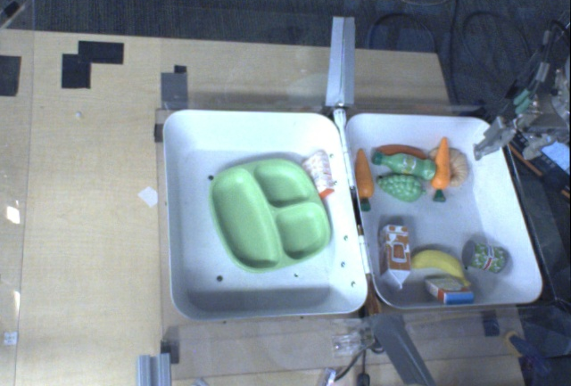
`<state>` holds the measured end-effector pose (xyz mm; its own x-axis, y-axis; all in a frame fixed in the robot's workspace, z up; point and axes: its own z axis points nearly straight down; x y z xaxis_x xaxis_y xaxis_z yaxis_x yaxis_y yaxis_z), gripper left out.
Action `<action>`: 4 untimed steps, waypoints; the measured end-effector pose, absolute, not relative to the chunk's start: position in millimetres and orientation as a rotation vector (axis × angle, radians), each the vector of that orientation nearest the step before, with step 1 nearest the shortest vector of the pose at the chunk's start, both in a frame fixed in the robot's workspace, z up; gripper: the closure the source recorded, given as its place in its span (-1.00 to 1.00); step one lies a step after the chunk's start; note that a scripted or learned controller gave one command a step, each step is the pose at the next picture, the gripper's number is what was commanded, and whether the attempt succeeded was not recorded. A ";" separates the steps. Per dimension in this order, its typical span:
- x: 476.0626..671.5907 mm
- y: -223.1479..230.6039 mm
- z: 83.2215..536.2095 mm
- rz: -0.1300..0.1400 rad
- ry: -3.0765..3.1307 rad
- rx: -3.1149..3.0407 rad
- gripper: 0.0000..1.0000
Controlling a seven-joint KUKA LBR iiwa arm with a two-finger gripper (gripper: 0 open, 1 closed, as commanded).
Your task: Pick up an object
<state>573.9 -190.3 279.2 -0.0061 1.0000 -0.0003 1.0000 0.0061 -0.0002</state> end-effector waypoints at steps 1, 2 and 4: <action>579.6 -203.6 106.2 -0.002 1.949 2.468 -1.00; 631.0 -141.1 86.9 0.011 1.782 2.581 -1.00; 620.5 -95.0 95.0 0.000 1.657 2.659 1.00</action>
<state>620.5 -95.0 95.0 0.4408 0.8976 -0.0041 0.8976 -0.4407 0.0072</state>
